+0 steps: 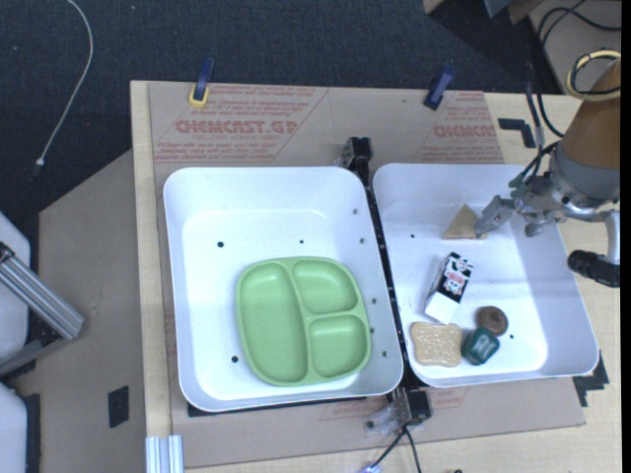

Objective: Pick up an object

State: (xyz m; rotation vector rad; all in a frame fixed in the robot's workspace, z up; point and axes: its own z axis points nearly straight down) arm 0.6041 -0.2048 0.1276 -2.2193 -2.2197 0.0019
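In the camera view my gripper point(513, 221) hangs over the back of the right bin point(552, 264), its two fingers spread open with nothing between them. One fingertip point(488, 219) sits just right of a tan wedge point(459, 224) lying on the bin floor. Further forward lie a black-and-white box point(450, 284), a brown ring point(491, 318), a dark green piece point(480, 346) and a tan toast-shaped piece point(436, 343).
The left bin point(197, 215) holds a green divided plate point(301, 318). A black clamp point(357, 152) sits at the back where the two bins meet. Blue clips point(438, 87) pin the cardboard under the bins. The arm's orange band point(596, 131) rises at the right.
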